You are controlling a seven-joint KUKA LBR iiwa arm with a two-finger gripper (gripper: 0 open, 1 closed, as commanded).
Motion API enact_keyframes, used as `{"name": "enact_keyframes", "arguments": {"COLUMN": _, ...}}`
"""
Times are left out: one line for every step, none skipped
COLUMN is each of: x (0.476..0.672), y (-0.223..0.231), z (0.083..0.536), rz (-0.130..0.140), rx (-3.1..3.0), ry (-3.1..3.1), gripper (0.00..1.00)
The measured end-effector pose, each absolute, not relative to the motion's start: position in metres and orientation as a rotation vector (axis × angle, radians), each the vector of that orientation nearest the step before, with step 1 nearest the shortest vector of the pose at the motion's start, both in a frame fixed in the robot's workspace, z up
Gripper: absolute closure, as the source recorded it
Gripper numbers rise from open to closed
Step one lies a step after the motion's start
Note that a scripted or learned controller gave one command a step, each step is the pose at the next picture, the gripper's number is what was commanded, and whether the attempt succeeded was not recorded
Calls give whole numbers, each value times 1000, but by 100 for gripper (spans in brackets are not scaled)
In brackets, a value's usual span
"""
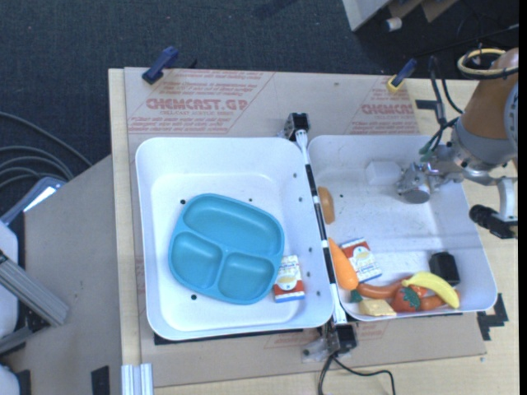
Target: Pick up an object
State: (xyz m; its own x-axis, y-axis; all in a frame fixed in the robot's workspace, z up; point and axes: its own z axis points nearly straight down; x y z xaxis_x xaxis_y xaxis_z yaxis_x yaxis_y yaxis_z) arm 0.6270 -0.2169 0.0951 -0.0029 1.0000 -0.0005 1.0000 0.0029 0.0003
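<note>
Your arm (486, 113) reaches in from the right over the right bin (461, 220), its grey body and orange band above the wrist hanging over that bin's far right corner. The jaws (414, 183) sit low over the upper middle of the right bin, just beside a pale, translucent patch on the bin floor that is too faint to name. You cannot tell from this view whether the jaws are released or clenched, and nothing shows between them. The things you could pick lie mostly along the near edge of the right bin: a yellow banana (436, 288) lies against a red item (409, 298), an orange carrot (343, 267) rests against the divider, a small red and white carton (361, 261) touches the carrot, and a pale piece (377, 308) sits at the near rim. A small black block (445, 266) lies just above the banana. A brown oval thing (326, 204) sits by the divider, well apart from the jaws. In the left bin (156, 220) a blue divided plate (225, 248) lies flat, and a second small carton (289, 277) touches its near right edge. Both bins rest on a table (206, 101) covered in printed board.
</note>
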Motion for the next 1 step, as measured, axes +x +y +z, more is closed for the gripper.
{"name": "enact_keyframes", "arguments": {"x": 583, "y": -126, "z": 211, "rz": 2, "rx": 2219, "ry": 2223, "gripper": 100}}
